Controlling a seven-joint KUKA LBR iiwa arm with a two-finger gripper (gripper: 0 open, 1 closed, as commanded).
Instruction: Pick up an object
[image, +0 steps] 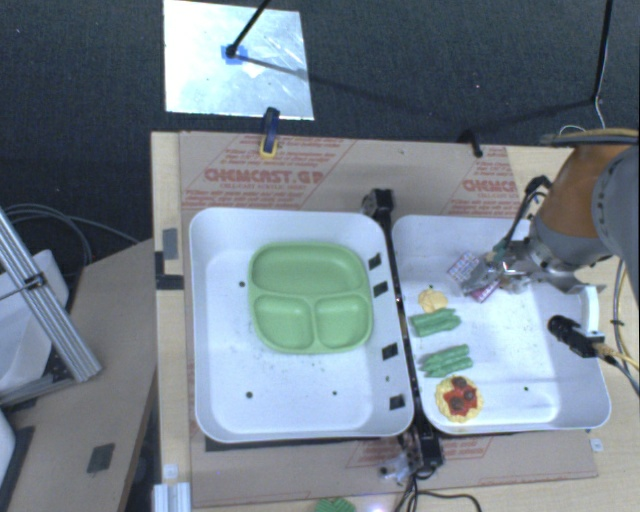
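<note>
Robot claw (497, 268) works the right bin (560, 400).
Its grip cannot be told; a pink-patterned packet (470, 272) lies just left of it.

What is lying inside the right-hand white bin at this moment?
In the right shallow white bin: a small yellow piece, two green bean-like pieces, a round yellow piece with red topping and a purplish patterned packet. The gripper covers the packet's right end.

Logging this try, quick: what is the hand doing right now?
Hand: low in the right bin, at a small packet; open or shut cannot be told.
</note>
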